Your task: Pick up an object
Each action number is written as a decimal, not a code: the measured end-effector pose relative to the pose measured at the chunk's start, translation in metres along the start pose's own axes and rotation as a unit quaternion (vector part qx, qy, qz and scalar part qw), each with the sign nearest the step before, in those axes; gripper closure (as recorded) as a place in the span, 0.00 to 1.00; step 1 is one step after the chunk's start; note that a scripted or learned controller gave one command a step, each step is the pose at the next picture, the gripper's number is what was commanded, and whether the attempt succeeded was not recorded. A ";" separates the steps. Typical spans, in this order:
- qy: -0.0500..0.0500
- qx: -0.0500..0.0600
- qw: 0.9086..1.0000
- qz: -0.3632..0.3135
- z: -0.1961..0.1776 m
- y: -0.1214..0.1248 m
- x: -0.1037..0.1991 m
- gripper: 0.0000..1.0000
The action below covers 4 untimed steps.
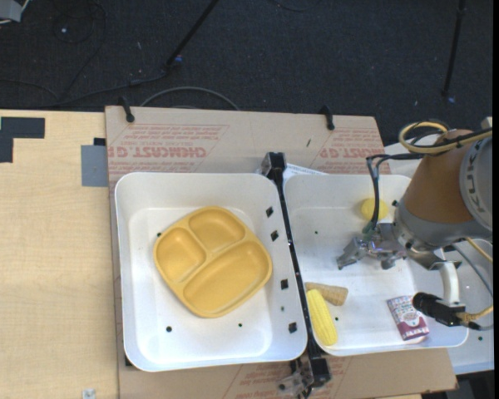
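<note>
Here, corn cob (321, 317) lies lengthwise near-to-far along rt bin's (333, 210) left wall; gripper (362, 250) jaws' state unclear.

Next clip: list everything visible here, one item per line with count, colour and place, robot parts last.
bins: 2, white, side by side on the bench
divided plate: 1, yellow, in the left bin
corn cob: 1, yellow, right bin, near the front left edge
tan piece: 1, tan, right bin, just behind the corn cob
small packet: 1, red and white, right bin, front right
yellow round thing: 1, yellow, right bin, back, partly hidden by the arm
cardboard sheet: 1, brown with red print, under the bins
arm: 1, grey with orange band, over the right bin
gripper: 1, dark metal, low over the right bin's middle
</note>
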State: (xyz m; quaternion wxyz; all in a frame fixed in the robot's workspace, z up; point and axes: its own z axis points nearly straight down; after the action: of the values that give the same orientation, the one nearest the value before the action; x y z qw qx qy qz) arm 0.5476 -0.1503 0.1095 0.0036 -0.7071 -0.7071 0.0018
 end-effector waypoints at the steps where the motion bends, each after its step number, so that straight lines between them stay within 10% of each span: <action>1: -0.001 -0.001 1.000 0.000 0.023 0.000 0.001 0.00; 2: -0.001 -0.002 1.000 0.002 0.011 0.000 0.000 1.00; 4: -0.002 -0.004 1.000 0.002 -0.103 -0.013 -0.013 1.00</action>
State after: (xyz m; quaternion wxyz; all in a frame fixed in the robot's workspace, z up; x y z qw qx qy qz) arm 0.5358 -0.1640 0.2122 -0.0006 -0.7088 -0.7054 -0.0003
